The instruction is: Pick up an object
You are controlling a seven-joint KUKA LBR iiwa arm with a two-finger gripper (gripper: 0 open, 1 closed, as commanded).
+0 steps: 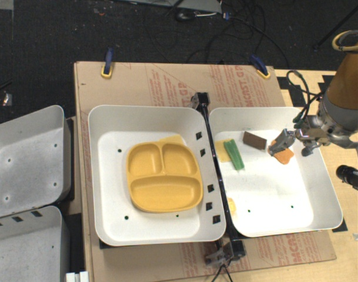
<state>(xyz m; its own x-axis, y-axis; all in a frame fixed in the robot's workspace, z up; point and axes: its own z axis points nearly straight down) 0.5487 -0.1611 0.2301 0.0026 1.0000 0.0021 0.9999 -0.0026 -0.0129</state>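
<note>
Camera view: pincer (283, 145) over right bin (320, 216), fingers around orange block (284, 155); apparently gripped, lift not confirmed.

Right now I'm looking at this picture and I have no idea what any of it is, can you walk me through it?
One camera above a bench looks down at a slant. The grey and orange machine at the right is a robot arm. Its end effector sits low over the right shallow white bin.

That bin holds a green rectangular block, a dark brown block and a small orange piece right beside the end effector. A small yellow bit lies at its left wall.

The left shallow white bin holds a yellow plastic tray with three compartments.

I cannot tell whether the orange piece is held or just lying next to the end effector.
</note>
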